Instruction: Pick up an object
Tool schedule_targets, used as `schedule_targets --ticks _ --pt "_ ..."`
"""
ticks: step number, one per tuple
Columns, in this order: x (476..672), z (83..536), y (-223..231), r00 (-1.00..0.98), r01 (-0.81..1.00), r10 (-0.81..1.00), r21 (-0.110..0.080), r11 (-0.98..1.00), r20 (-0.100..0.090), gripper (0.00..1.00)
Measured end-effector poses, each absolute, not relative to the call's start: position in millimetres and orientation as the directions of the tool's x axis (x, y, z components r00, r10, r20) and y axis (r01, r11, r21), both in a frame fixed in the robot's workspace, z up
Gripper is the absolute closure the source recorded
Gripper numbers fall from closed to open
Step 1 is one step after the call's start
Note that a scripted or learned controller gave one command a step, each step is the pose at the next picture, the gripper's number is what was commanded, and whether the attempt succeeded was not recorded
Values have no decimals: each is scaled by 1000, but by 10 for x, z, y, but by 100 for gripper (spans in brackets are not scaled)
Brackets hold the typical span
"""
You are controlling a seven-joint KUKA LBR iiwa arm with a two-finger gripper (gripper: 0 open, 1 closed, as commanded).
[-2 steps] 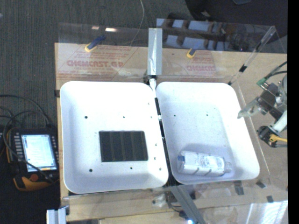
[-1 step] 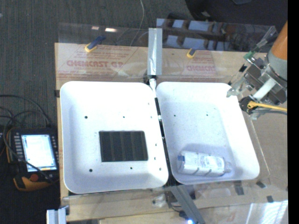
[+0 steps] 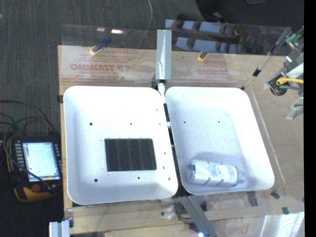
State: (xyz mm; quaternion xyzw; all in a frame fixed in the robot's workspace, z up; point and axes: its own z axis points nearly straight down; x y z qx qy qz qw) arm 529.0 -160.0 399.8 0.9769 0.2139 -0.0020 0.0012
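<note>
With the gripper at the desk's far right edge, its state impossible to tell, the pick has not yet begun: the clear plastic bottle with a white label lies on its side in the right white bin, front, awaiting a descent.

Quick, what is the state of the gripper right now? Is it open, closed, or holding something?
Gripper: at the right edge, beyond the right bin; open or closed cannot be told. The bottle lies in that bin, apart from it.
</note>
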Motion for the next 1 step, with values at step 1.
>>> schedule_targets --ticks 1 --pt "5293 4084 -1605 909 417 417 2 -909 -11 100"
